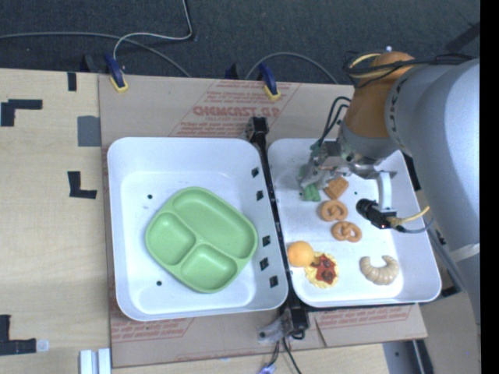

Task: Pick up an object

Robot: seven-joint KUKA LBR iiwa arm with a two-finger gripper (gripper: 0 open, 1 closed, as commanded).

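While my end effector (pixel 321 171) sits low beside the green toy (pixel 311 190), I cannot tell its grip. Pretzels (pixel 340 220) lie just beyond that toy

Pale green three-compartment plastic plate (pixel 201 240) lying inside the left shallow white bin (pixel 125 170); blue clamps (pixel 118 75) beyond that bin.

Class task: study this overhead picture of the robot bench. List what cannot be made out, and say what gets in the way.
1. Camera view: the claw is blurred and partly under the wrist; its state is unreadable.
2. The green item beside it is partly covered, so it cannot be identified.
3. The right bin has its far right corner hidden by the arm.
4. The yellow and red item is too small to identify.
5. The arm's base is cut off by the right edge.
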